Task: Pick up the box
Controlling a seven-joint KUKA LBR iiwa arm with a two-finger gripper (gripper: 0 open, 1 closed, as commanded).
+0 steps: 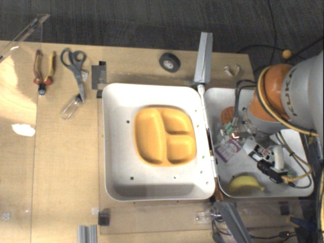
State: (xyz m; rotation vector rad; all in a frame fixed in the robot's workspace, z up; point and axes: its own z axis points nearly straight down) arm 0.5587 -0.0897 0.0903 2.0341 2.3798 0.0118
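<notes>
Camera view has the gripper (234, 131) low in the right bin (304, 138) over a small, crinkly-looking box (226, 149), probably light and easily crushed, best pinched across its flat sides — grip state, cannot tell.

You've got two bins side by side on the bench (61, 186), walls touching. Left bin (116, 176) has a divided tray (164, 134) in its middle. Right bin (215, 97) is where the arm (298, 100) reaches in from the right; gripper (234, 131) sits low in its left half. Box (229, 148) lies just below the gripper, near the shared wall. Banana (246, 184) lies at the front edge of the right bin, below the box. Behind the left bin: tape roll (169, 62). Further left on the bench: scissors (76, 70), then pliers (43, 71) left of them.
</notes>
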